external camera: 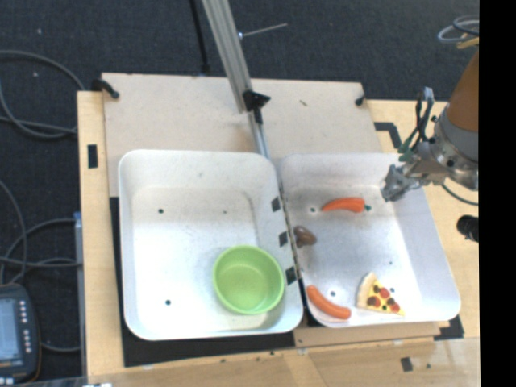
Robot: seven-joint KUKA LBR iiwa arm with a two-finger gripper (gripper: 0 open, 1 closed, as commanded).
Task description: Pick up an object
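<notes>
— We are looking down on a pale wooden bench [185, 111] standing on dark carpet, with two shallow white bins side by side. What are we seeing in them?

— The left bin [161, 184] is holding a green bowl [248, 278] near its front corner. The right bin [419, 240] is carrying the pickable things, spread well apart so each is leaving room around it: a carrot [345, 205] toward the back, a small brown piece [304, 235] by the divider, a sausage [328, 303] and a pizza slice [379, 296] at the front.

— And the gripper [395, 185]?

— It is hanging over the right bin's back edge, near the carrot's green end but apart from it — we are judging that the likeliest target. We cannot tell how its jaws stand; nothing is showing between them.
</notes>
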